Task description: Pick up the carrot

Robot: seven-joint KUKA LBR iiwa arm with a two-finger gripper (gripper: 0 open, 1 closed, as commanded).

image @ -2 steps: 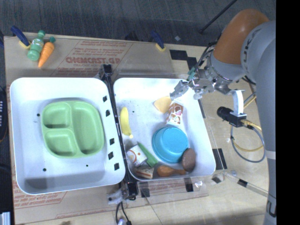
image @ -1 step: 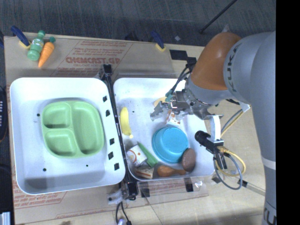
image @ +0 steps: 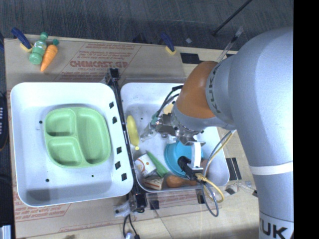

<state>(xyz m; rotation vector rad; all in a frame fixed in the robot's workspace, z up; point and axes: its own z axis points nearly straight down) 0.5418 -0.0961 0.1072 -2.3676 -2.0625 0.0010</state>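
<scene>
Camera view: jaws over rt bin [image: 149, 91], open/shut unclear; carrot [image: 48, 58] far off on cardboard [image: 99, 62].

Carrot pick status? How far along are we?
Done: the arm is reaching into the right bin, with the pincer beside a yellow item. In hand: nothing visibly gripped. Left: the whole grasp and lift. An orange-brown item lies at that bin's lower edge. The clear carrot lies outside the bins, by a green bottle.

Grey arm [image: 259, 108] reaches in from right; tool [image: 160, 125] pointed down, partly hidden beneath wrist [image: 199, 96]
</scene>
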